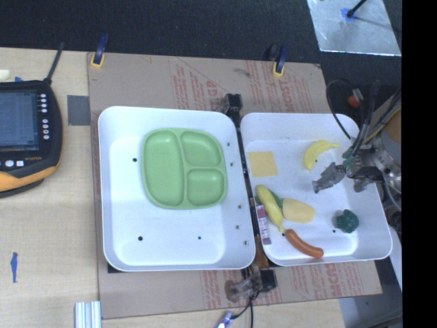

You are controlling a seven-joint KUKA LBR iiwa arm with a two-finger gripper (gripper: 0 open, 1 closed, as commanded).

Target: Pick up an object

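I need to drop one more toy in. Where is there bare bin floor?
Left bin: bare floor below and left of the green plate. Right bin: a bare strip along the top. Crowded around the corn, yellow piece and sausage.

The grey metal two-finger gripper [326, 180] hung at the right of the frame, pointing left and slightly downward. Its fingers stood a little apart with nothing between them. The arm entered from the right edge.

Gripper [326, 180] is positioned over the right bin [293, 132], with the banana [317, 152] just beyond it.
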